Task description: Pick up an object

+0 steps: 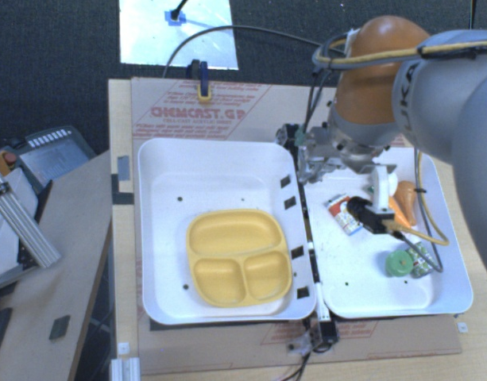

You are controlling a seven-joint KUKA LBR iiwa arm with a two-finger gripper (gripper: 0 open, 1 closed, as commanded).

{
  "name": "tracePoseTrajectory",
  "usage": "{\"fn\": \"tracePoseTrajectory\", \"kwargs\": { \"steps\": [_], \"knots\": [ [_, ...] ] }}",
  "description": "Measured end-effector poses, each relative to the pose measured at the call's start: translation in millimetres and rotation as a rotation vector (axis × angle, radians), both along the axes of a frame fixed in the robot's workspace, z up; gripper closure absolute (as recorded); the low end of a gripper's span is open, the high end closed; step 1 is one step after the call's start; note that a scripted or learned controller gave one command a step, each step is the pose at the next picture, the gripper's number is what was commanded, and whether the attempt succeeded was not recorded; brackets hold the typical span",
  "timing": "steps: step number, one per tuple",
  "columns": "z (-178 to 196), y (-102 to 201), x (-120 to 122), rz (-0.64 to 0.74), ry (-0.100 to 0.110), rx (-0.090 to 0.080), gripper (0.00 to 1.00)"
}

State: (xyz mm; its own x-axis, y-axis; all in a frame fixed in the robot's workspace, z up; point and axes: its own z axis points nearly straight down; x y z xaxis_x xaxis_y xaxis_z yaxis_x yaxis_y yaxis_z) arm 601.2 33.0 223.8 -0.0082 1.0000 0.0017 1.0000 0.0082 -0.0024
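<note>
Carefully now: find the gripper [313, 165] low over the upper-left corner of the right bin [362, 296], hard by the wall shared with the left bin [168, 173]. Cannot tell from this angle whether open or closed; see nothing held. Choose a target first. Nearest candidate: the small red-and-white packet [341, 213], lying flat just below and right of the gripper, near the middle of the right bin. Farther right, an orange object [404, 198], partly hidden; toward the lower right, a green round piece [400, 263]. Leave alone the yellow divided tray [239, 256] in the left bin: wide and shallow, probably a poor fit for a pinch except at the rim. For the packet, shift right and down-frame, clear of the bin wall. Centre directly above and turn the wrist to span the narrow side. Open fully before descending, then drop straight down and close gently. Watch for the packet skating on the smooth white floor.
</note>
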Motion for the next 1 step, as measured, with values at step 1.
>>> {"fn": "tracePoseTrajectory", "kwargs": {
  "steps": [1],
  "knots": [
    [0.2,41.8,-15.0,0.001,-0.002,0.000,1.00]
  ]
}}
